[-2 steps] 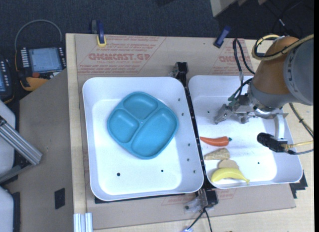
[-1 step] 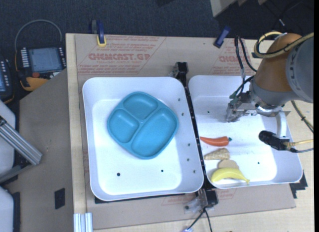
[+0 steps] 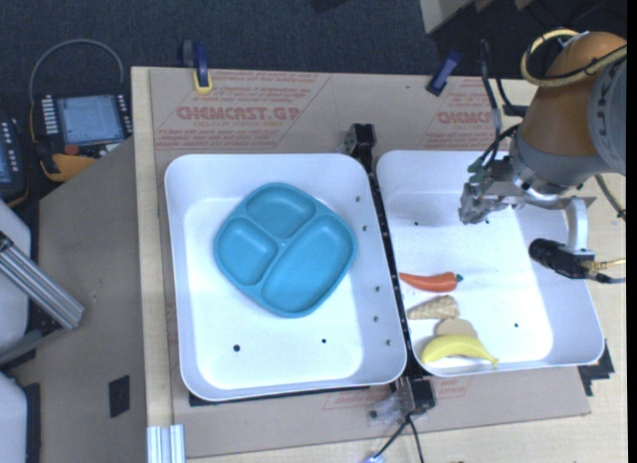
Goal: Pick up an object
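Although the gripper (image 3: 482, 204) is seen above the right bin (image 3: 518, 282), near its upper edge, the state of its tip cannot be told from this slanted view, and nothing is seen held there. The bin floor beneath it is bare. The grey wrist and the orange band (image 3: 567, 83) are seen rising toward the right, from where the arm reaches in.

The things to be picked are gathered well apart from the gripper, along the near left side of the same bin. A chili (image 3: 430, 280) is laid flat, close to the wall between the bins. Just below it a pale root (image 3: 434, 308) is found, and below that a banana (image 3: 456, 350), with a small tan piece (image 3: 456, 329) touching its upper side. In the left bin (image 3: 199, 332) a blue plate (image 3: 286, 249) with three compartments is seen.

The approach is judged to be barely begun. For a good try, one thing should be chosen. The chili is probably best, since it is apart from the rest. The gripper should be centred over its middle, with the closing direction set across its thin width, not along its length. A descent near the wall risks a knock, and the crowded banana and tan piece could be taken together or pushed aside.
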### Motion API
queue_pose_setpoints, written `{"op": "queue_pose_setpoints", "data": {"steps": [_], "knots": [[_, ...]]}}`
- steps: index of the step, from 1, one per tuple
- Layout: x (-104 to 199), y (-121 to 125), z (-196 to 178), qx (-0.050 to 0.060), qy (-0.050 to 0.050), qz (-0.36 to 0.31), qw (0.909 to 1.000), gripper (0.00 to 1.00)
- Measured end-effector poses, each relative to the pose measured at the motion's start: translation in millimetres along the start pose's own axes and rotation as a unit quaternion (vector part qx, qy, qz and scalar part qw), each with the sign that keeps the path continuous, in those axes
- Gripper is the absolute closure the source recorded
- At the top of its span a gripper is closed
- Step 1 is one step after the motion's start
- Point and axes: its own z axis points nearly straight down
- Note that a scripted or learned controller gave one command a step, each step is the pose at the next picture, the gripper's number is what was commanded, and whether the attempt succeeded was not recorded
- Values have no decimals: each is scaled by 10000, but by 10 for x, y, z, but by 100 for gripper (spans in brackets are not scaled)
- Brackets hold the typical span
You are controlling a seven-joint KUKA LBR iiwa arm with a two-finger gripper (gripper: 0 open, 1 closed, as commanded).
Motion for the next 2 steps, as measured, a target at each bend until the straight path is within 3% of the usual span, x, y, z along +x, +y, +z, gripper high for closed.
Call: {"op": "queue_pose_setpoints", "data": {"steps": [1, 2], "knots": [[-2, 17, -537, -9, -3, 1, 10000, 100], [465, -63, -489, 41, 16, -13, 10000, 100]]}}
